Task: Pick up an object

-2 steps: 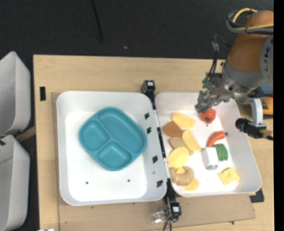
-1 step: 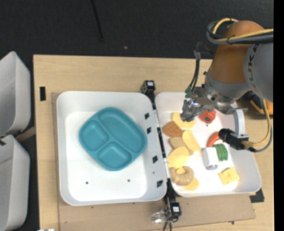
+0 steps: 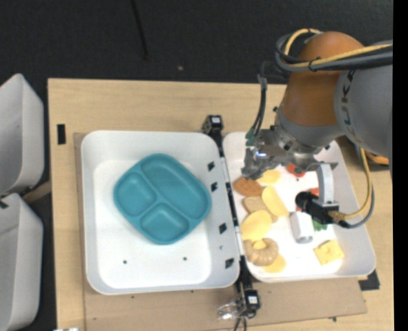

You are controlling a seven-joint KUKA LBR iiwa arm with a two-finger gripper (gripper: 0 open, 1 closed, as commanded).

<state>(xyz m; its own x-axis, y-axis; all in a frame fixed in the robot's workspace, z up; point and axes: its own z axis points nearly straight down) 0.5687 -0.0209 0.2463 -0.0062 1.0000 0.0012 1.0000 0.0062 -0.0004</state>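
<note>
My gripper (image 3: 258, 160) is low over the far left part of the right bin (image 3: 355, 254), under the orange-banded wrist. Just below it lie a brown oval piece (image 3: 247, 186) and a small yellow piece (image 3: 270, 176). Further toward the front are a pale yellow wedge (image 3: 274, 202), a larger yellow piece (image 3: 257, 224) and a tan ring-shaped pastry (image 3: 264, 252). A silver can (image 3: 301, 228) and a yellow cheese block (image 3: 328, 252) lie to the right. Nothing shows as held.
The left bin (image 3: 100, 254) holds a teal divided plate (image 3: 162, 197). A ridge with black clips (image 3: 226, 205) separates the two bins. The arm covers the right bin's far side. White padded blocks (image 3: 7, 150) stand off the bench at left.
</note>
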